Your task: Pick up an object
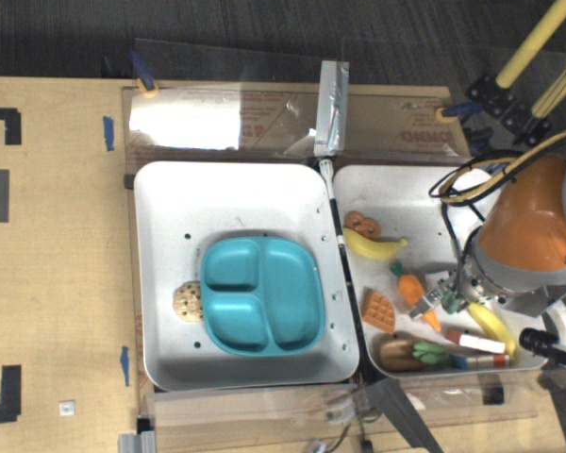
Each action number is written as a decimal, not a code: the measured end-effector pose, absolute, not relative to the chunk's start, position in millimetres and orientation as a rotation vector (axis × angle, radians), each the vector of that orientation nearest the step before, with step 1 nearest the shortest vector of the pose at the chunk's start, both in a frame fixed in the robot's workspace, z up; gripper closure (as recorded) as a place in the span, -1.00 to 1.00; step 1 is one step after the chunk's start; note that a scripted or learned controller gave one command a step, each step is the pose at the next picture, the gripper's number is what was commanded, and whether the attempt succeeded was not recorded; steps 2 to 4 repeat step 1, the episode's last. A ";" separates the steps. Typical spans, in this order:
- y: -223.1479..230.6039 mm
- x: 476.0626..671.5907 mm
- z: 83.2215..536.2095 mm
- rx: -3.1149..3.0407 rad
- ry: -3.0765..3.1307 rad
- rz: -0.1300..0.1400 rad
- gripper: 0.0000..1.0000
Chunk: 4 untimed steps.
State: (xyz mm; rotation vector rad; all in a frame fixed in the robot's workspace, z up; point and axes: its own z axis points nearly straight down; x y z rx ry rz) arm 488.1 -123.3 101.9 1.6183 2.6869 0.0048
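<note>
The end effector (pixel 441 299) hangs low in the right white bin (pixel 396 189), grip state unreadable, beside a small orange plastic carrot (pixel 410 289). Centre over one piece before you close.

Toys (pixel 424 324) crowded under claw (pixel 441 297)

Left bin (pixel 160 253) held a teal divided tray (pixel 261 293) with a cookie (pixel 188 300) touching its left edge; worktop (pixel 47 253) was tan.
</note>
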 end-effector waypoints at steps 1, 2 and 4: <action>-66.6 525.8 263.4 1.575 2.706 0.010 1.00; -66.6 525.8 263.4 1.575 2.706 0.010 1.00; -66.6 525.8 263.4 1.575 2.706 0.010 1.00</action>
